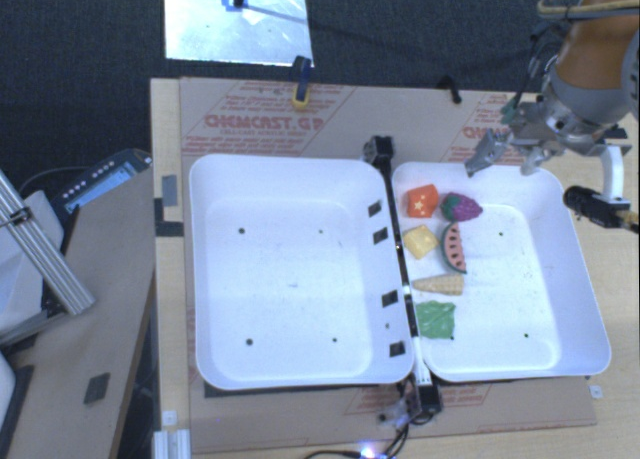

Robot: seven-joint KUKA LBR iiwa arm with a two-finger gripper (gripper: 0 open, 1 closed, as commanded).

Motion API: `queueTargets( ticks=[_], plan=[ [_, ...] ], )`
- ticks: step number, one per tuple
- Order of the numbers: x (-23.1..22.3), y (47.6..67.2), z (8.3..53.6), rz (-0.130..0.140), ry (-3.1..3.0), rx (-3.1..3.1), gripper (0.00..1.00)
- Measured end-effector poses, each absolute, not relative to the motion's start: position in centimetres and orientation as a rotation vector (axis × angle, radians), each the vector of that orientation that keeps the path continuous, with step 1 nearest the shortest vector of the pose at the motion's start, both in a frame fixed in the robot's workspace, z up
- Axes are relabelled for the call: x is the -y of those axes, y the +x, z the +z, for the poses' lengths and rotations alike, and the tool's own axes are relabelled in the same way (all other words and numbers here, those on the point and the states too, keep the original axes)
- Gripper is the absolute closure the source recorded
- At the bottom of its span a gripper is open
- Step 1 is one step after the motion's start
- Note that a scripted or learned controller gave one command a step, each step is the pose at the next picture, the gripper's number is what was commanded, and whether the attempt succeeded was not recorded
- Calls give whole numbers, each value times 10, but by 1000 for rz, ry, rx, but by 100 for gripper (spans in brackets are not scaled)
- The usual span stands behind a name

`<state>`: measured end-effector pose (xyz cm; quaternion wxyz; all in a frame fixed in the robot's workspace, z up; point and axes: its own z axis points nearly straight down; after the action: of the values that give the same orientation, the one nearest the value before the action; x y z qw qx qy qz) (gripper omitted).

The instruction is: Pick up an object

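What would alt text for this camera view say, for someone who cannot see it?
A grey robot arm's end effector hovers over the far edge of the right bin, which holds six toy foods along its left side, including a watermelon slice and a green piece. The left bin sits beside it.

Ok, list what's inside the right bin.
The right bin holds an orange piece, purple piece, yellow piece, watermelon slice, tan wedge and green piece. Nothing looks covered.

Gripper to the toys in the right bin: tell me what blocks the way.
Nothing visible does. The gripper hangs above the right bin's far rim. The orange and purple toys lie uncovered on the bin floor nearest to it, with only bare floor and open air between.
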<state>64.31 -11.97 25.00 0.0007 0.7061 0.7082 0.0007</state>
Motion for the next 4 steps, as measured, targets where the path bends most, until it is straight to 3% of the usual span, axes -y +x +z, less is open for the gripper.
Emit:
queueTargets(
  ticks=[1,2,3,4],
  plan=[
    [94,624,141,-7,2221,-2233,0],
    [122,593,81,-6,2225,-2223,0],
    [106,563,84,-2,2222,-2225,0],
    [89,637,85,2,2215,-2228,0]
  ],
)
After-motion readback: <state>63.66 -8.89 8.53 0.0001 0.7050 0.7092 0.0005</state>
